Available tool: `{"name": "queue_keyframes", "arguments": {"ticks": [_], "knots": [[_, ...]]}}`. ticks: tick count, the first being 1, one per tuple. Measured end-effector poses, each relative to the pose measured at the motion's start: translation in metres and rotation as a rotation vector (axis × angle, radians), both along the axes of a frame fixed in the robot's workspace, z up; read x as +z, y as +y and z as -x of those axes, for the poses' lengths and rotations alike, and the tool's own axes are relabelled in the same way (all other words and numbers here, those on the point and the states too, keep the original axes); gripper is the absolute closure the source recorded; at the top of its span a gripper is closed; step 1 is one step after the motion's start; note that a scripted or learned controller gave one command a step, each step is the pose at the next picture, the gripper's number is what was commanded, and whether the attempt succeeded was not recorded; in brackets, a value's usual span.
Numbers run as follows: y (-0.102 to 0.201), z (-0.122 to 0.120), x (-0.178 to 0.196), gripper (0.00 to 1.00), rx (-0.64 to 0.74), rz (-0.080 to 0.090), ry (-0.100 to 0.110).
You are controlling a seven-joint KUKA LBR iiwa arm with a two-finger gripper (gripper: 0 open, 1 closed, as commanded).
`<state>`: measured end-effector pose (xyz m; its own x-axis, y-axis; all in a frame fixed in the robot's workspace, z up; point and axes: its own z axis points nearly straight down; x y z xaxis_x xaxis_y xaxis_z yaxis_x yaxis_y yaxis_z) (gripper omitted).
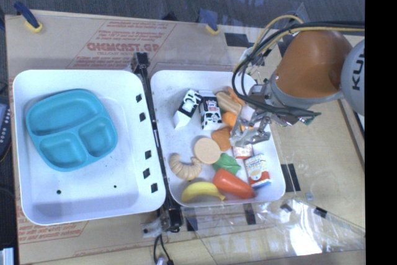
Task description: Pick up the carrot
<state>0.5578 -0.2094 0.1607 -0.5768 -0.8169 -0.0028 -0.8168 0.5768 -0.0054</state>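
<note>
Holding one carrot (234, 183), one banana (200, 191) and two milk cartons (211, 112), the right bin (162, 133) sits under a claw (253, 133) whose grip I cannot tell.

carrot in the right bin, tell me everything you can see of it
The carrot is an orange toy, smooth and glossy like plastic, with a green leafy top at its upper-left end. It lies flat and slanted near the front edge of the right bin, tip pointing lower right. The banana touches its left side, a small carton sits against its right. The gripper is above it in the view, not touching it.
</note>
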Motion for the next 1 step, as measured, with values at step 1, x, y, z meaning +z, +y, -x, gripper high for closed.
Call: {"name": "queue_keyframes", "arguments": {"ticks": [1], "knots": [[0.0002,0.0005,-0.0008,0.0,0.0,-0.001,0.002]]}}
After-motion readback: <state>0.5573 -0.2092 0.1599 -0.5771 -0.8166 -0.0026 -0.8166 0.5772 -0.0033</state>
